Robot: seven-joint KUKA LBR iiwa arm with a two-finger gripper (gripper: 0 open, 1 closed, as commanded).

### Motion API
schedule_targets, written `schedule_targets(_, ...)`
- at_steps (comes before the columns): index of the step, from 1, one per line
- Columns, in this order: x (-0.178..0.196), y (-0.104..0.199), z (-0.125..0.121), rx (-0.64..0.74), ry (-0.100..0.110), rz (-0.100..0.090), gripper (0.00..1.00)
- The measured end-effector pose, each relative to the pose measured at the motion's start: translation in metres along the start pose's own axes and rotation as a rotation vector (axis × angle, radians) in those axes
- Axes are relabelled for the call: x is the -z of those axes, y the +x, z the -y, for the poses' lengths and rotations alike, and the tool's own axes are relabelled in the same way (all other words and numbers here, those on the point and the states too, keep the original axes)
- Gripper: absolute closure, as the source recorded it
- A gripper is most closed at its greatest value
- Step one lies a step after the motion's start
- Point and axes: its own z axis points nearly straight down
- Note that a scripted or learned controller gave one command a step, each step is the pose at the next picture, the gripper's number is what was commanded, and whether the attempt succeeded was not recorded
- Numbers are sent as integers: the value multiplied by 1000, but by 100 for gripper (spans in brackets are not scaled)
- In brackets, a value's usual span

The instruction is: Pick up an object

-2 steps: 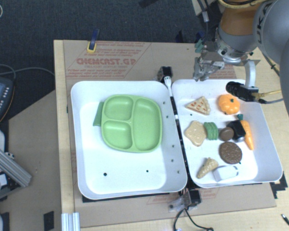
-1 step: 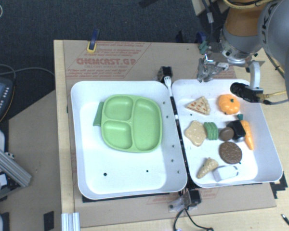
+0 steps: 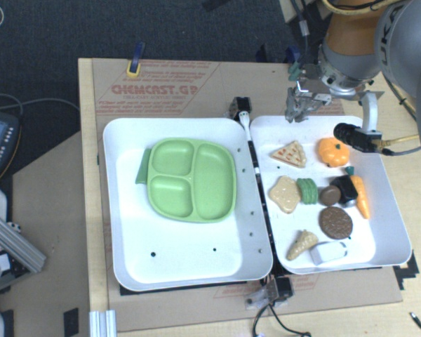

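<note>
Orange pumpkin (image 3: 332, 152) and pizza slice (image 3: 290, 154) lie apart, nearest the tool (image 3: 297, 111); finger spread unclear. Descend centred over one, avoiding neighbours.

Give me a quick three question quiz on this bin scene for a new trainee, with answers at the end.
1. True or false: the green divided plate lies in the left bin.
2. Which item lies nearest the end effector? A) pizza slice B) round brown cookie C) carrot
3. Fill in: the food items all lie in the ___ bin.

Key: 1 true; 2 A; 3 right. The end effector hovers over the right bin's far edge, with nothing seen between its fingers.
</note>
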Motion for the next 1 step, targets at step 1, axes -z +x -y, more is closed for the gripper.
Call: schedule_targets(1, -15, 10, -5, 1, 1, 0, 100)
